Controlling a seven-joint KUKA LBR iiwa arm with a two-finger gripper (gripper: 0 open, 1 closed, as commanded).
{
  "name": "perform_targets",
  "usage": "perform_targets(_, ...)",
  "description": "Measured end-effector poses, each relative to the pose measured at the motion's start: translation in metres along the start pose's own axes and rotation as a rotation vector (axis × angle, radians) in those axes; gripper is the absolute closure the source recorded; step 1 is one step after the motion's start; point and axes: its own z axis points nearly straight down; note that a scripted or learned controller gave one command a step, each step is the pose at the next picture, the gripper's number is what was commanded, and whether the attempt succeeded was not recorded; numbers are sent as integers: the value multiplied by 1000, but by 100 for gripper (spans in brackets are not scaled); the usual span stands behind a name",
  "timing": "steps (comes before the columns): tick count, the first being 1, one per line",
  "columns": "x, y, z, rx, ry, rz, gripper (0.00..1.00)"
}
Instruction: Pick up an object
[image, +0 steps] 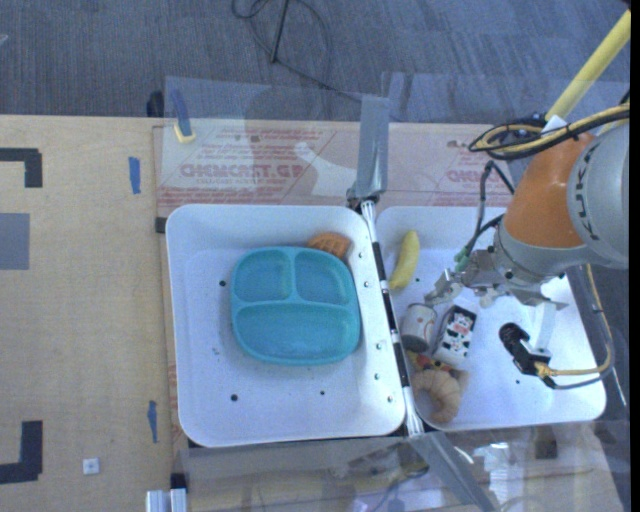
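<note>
In the right bin (575, 395) lie a yellow banana (405, 258), a small silver can (417, 323), a white and black carton (458, 333) and a tan pastry-like toy (441, 388). My gripper (455, 288) hangs low over the middle of this bin, just above the carton and right of the banana. It is seen from above, so its tips are hard to make out. Nothing is visibly held. The grey arm with its orange band (545, 200) reaches in from the right.
The left bin (195, 300) holds a teal divided plate (295, 305) with an orange item (331, 243) behind its far edge. A small red piece (424, 359) sits between the can and the pastry. Black cabling (520, 348) hangs over the right bin's right half.
</note>
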Motion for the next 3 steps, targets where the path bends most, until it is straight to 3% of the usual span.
perform_targets(1,-2,-32,15,-8,0,47,0)
perform_targets(2,-5,-32,5,-10,-3,53,100)
perform_targets(3,44,87,-104,1,-1,152,100)
